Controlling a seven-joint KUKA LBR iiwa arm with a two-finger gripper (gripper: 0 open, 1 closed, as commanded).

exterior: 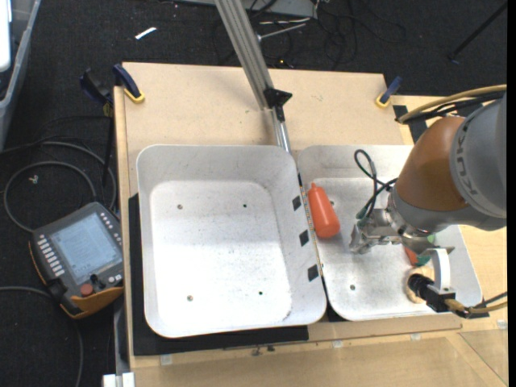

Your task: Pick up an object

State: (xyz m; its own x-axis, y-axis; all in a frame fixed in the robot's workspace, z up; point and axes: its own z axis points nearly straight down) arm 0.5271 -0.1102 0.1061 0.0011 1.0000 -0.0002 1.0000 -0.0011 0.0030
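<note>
An orange object [324, 212] lies in the right bin [379, 301], close against that bin's left wall, in the upper half of the floor. It is smooth and stubby, rounded at both ends, reddish orange, and lies lengthwise along the wall. It rests on the bin floor, untouched.

The gripper [359, 243] is low over the middle of the right bin, just to the right of the orange object and apart from it. Nothing can be seen held in it. Whether it is open or closed cannot be told from this angle. The arm [451, 176] reaches in from the right, a bulky grey body with an orange band, bent downward so the wrist points toward the bin floor. A small red and green item [414, 255] peeks out under the wrist, mostly hidden.

The left bin [153, 216] sits beside the right one, their walls touching, both white and lightly speckled. They rest on a pale wooden bench [201, 107] with yellow clamps [133, 95] at its far corners. A metal pole [246, 47] slants down from the top to the far edge of the bins. On the dark floor to the left lie a grey and orange pendant [79, 256] and loose black cables [32, 192].
</note>
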